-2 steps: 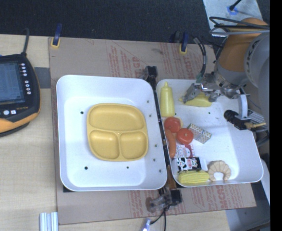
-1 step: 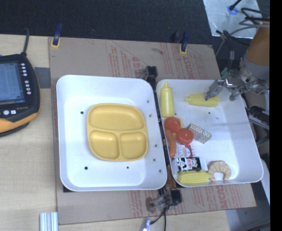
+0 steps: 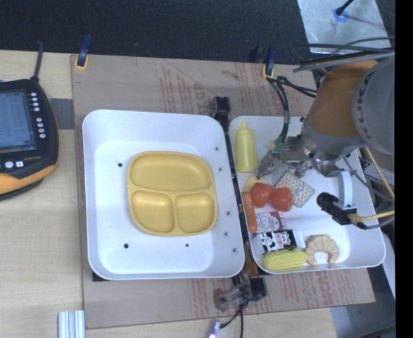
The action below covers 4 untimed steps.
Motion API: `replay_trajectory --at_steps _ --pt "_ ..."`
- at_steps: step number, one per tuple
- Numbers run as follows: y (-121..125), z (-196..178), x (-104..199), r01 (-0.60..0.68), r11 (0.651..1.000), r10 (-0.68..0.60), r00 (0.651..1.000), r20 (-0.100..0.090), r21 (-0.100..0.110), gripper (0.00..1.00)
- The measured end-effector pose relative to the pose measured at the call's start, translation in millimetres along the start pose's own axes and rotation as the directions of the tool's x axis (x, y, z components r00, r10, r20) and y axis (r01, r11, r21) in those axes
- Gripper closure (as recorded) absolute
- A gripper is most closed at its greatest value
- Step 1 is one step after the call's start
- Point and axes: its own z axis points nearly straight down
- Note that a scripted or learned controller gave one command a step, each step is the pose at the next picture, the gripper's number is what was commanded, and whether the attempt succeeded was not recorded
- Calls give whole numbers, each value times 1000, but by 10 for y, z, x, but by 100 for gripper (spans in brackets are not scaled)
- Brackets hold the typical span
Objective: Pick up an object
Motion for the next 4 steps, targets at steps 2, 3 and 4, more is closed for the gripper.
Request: replay_trajectory --at_steps 2,3,4 --pt "-609 212 -189 -2 1000 2 1000 0 -1 0" --pt "-620 208 -1088 -5 1000 5 1000 0 -3 0" --pt "-623 108 -1093 0 1000 0 1000 1 -1 100"
